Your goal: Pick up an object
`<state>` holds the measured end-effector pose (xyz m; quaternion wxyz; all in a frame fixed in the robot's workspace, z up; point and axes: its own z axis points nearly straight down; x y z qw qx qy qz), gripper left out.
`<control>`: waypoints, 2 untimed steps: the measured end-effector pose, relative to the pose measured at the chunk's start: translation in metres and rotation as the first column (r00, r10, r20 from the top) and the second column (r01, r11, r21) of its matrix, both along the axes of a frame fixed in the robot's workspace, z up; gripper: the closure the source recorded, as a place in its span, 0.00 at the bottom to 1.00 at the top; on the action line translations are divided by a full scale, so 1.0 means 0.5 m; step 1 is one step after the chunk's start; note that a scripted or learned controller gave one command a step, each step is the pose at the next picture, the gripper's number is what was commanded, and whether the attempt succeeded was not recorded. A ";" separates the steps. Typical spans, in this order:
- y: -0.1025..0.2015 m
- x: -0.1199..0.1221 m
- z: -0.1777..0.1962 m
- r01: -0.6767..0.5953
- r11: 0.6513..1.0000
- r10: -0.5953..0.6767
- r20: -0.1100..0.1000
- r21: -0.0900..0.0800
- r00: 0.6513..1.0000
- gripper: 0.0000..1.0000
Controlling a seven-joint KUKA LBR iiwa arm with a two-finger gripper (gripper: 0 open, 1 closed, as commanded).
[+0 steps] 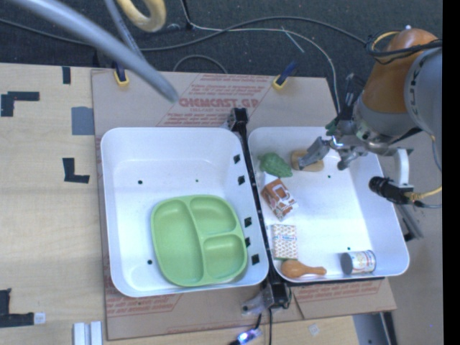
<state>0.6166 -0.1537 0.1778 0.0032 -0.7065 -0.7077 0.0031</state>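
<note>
The fingers (329, 154) of the grey arm's two-finger gripper stand spread apart with nothing between them, low over the far part of the right bin, the left one just beside a small tan and brown piece (307, 161) by the far wall.

The wooden counter (43, 214) carries a brown cardboard sheet (215, 99) with red lettering, and on that sit two shallow white plastic bins side by side. The left bin (129, 157) holds a light green divided plate (199, 240) toward its near right. The right bin (374, 221) holds the loose objects: a green leafy lump (275, 165) at the far left, a red and white patterned packet (279, 198) nearer, a pale checked box (284, 241) nearer still, an orange pear-shaped toy (302, 269) along the near wall, and a small silver can (358, 262) lying on its side in the near right corner.
</note>
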 end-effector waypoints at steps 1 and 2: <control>-0.012 0.006 -0.126 0.001 1.000 -0.001 0.000 0.000 1.000 0.00; -0.012 0.005 -0.193 0.000 1.000 0.000 0.004 -0.002 1.000 0.00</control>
